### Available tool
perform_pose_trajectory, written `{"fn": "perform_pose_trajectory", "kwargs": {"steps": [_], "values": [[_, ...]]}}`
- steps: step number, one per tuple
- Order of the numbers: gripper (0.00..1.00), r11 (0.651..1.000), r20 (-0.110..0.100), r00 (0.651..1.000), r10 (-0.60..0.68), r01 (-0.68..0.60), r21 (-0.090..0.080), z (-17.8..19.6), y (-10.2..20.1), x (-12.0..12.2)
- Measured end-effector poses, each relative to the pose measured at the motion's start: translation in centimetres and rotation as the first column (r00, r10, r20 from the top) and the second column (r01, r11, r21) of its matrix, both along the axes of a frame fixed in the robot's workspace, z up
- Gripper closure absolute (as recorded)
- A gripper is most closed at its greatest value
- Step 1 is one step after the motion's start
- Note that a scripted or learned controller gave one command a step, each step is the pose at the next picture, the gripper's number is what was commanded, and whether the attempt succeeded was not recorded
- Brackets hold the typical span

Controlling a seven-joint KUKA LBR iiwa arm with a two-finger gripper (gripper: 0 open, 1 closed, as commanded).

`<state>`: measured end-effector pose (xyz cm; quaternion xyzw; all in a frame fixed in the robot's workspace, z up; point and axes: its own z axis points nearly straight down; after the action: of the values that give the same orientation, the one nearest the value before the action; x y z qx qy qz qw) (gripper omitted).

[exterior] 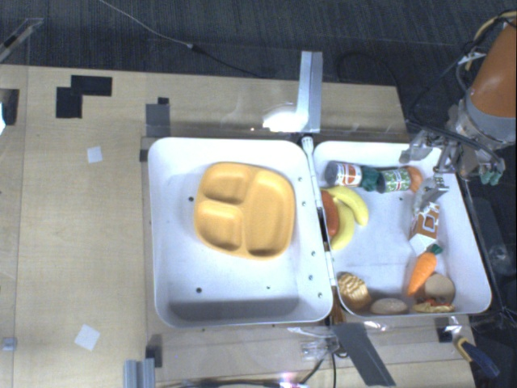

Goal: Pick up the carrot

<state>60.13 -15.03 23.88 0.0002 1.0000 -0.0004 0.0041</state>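
Basically wooden bench (73, 241), dark floor behind, two white bins, yellow tray (245, 209) in left bin (174, 297), carrot (422, 269) lower right of right bin (472, 241), banana (349, 212), cans, carton crowding, gripper (432, 180) fingers spread, nothing between them.

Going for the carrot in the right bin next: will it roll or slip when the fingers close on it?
The carrot looks like a stiff, smooth toy, so probably light. Its tapered round body may slide from a squeeze or roll. The small box and a rounded brown item crowd its ends, so it could nudge them.
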Motion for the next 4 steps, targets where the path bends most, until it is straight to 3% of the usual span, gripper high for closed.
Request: {"fn": "perform_pose_trajectory", "kwargs": {"steps": [1,2,3,4], "values": [[0.00,0.992,-0.005,0.992,-0.128,0.128,0.001,-9.4,-3.1,-6.9],[0.00,0.987,0.009,0.987,-0.163,0.163,-0.001,-14.9,-1.2,-10.9],[1.00,0.988,0.018,0.988,-0.156,0.156,-0.001,-13.6,-1.1,-10.6],[1.00,0.956,0.007,0.956,-0.292,0.292,0.003,-4.3,0.9,-10.6]]}}
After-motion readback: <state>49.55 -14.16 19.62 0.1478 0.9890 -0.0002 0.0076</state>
